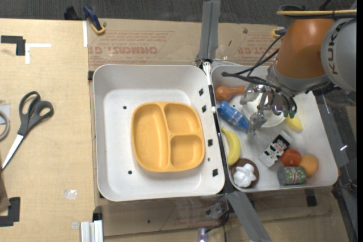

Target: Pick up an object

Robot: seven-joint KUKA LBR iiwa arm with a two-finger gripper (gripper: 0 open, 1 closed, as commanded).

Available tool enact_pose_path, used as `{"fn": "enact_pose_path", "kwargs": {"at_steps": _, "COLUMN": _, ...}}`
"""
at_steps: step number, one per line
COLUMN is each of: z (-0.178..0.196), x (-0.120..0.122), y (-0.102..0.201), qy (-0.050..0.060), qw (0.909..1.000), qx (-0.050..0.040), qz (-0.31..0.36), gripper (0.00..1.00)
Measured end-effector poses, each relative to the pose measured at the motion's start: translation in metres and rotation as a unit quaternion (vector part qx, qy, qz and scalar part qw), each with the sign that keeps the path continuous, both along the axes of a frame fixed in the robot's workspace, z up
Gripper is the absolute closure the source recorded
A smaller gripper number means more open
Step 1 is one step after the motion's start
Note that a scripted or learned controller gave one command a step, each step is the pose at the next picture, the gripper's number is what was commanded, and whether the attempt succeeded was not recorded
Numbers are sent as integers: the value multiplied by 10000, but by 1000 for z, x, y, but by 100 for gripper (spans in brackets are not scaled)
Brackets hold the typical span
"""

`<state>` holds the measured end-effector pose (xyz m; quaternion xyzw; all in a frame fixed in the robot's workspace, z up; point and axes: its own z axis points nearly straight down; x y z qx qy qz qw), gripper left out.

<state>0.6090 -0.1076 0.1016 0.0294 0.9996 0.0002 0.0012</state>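
Blue plastic caught the eye first: the small blue bottle with a white label (pixel 233 115) lay in the right-hand shallow white bin (pixel 325 139), just to the camera's left of the metal two-finger gripper (pixel 256 119), its long axis running on a diagonal from upper left to lower right. You would have judged it the nearest candidate for the pick, so the coming move turned on a short shift toward the divider and a wrist turn to set the jaws across that diagonal instead of along it.

Whether the gripper was released or clenched you could not tell; cables and bright metal tangled together at that spot, and nothing showed clearly between the tips, so it probably held nothing.

Around it sat smooth, rounded things: a curved yellow banana (pixel 231 145) just below the bottle, a brown cup with white filling (pixel 245 173) near the front rim, a black-and-white printed carton (pixel 274 150), a red tomato-like ball (pixel 290 157), an orange round fruit (pixel 309 165) and a green-labelled tin can (pixel 291 176). An orange-brown drumstick-shaped toy (pixel 228 90) lay by the back wall.

In the left-hand white bin (pixel 108 139) rested a glossy yellow three-compartment plastic tray (pixel 168 136), well apart from the arm.
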Motion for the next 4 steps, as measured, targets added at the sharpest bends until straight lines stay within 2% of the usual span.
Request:
{"fn": "enact_pose_path", "kwargs": {"at_steps": 1, "z": -9, "x": -82, "y": -3, "qy": -2, "qw": 9999, "qx": -5, "qz": 155, "gripper": 0}}
{"fn": "enact_pose_path", "kwargs": {"at_steps": 2, "z": 57, "x": -21, "y": -75, "qy": -16, "qw": 9999, "qx": -7, "qz": -161, "gripper": 0}}
{"fn": "enact_pose_path", "kwargs": {"at_steps": 3, "z": 18, "x": -35, "y": -47, "qy": -25, "qw": 9986, "qx": -5, "qz": -536, "gripper": 0}}
{"fn": "enact_pose_path", "kwargs": {"at_steps": 4, "z": -1, "x": -32, "y": -39, "qy": -69, "qw": 9981, "qx": -3, "qz": -610, "gripper": 0}}
